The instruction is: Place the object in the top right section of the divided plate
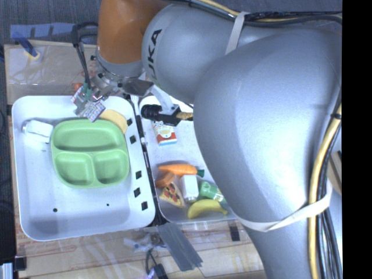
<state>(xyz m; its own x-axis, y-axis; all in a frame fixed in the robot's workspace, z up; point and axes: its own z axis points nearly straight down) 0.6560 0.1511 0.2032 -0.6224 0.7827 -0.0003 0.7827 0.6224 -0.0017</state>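
The grey arm, its orange band [119, 31] uppermost, reaches over the left white bin [35, 214], with the gripper [90, 103] at the upper edge of the green divided plate [90, 151]. A yellowish object [116, 118] lies just beside the gripper at the plate's upper right rim; whether it is grasped cannot be told. The right bin [174, 217] holds a carrot [179, 169], a banana [204, 208], a pizza slice [170, 194] and a small carton [165, 133].
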